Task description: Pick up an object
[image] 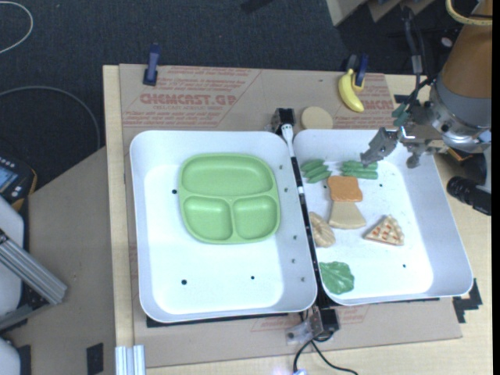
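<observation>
down front, a green leaf lies in the right bin, with a waffle slice and orange block beyond. the gripper hovers over the green beans, holding nothing; whether the jaws are wide or narrow, i cannot tell. approach step: next, drop straight and close.

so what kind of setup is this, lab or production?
Likely a robotics lab test bench: two shallow white plastic bins on a cardboard sheet, plastic toy food such as a yellow banana, and loose cables on dark carpet.
</observation>
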{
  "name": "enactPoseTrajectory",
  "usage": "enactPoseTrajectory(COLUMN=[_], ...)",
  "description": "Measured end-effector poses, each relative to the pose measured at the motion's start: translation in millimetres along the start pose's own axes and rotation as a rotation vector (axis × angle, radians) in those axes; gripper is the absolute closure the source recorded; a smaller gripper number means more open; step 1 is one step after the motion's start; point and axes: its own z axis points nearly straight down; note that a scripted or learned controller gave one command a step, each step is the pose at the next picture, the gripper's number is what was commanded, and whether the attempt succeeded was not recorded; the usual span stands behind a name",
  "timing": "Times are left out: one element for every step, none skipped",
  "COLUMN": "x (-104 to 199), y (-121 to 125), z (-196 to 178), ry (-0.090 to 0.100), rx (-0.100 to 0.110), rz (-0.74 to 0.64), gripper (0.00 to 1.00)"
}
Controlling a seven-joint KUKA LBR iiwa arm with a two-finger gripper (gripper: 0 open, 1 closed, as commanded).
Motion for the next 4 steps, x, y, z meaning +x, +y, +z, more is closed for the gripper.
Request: enactPoseTrajectory(x=[8,-30,13,9], y=[-65,-13,58,56], z=[172,190,192,181], ry=[0.004,-0.001,0.001,-0.001], rx=[0.021,-0.006,-0.006,-0.004], rz=[0.002,0.001,-0.006,-0.001], gripper=[0.0,0.0,0.0,1.0])
